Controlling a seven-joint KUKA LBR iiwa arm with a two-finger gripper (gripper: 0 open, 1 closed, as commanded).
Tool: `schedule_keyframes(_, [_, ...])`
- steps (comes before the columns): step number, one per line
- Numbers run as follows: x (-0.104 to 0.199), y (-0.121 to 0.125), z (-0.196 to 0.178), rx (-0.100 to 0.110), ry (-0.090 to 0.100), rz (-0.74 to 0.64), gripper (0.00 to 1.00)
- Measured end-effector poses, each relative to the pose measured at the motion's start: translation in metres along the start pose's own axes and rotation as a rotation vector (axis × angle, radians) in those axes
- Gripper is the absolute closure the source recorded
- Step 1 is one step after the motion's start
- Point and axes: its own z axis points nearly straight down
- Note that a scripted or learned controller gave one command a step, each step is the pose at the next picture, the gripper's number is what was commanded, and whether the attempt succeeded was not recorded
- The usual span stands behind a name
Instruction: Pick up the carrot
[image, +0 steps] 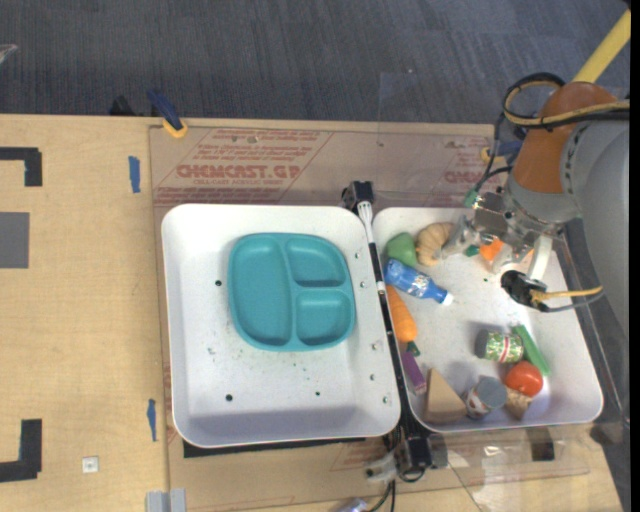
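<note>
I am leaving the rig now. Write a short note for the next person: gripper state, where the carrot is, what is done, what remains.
Gripper: low over the far part of the right bin, near the bread roll; a small orange piece shows at it, not identifiable.
Carrot: lying in the right bin along its left wall, just below the blue bottle, apart from the gripper.
Done: nothing yet; carrot not lifted.
Left: move to the carrot, grasp it, lift it.

Teal tray (262, 300) in L bin (190, 330) (bottle (416, 283) R bin)
</note>
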Motion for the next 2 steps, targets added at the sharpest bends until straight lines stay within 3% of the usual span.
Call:
schedule_keyframes(1, [-0.0469,0.0099,0.0055,-0.004,0.021,0.087,0.0])
schedule_keyframes(2, [-0.052,0.0114,-0.0016,-0.011,0.004,0.083,1.0])
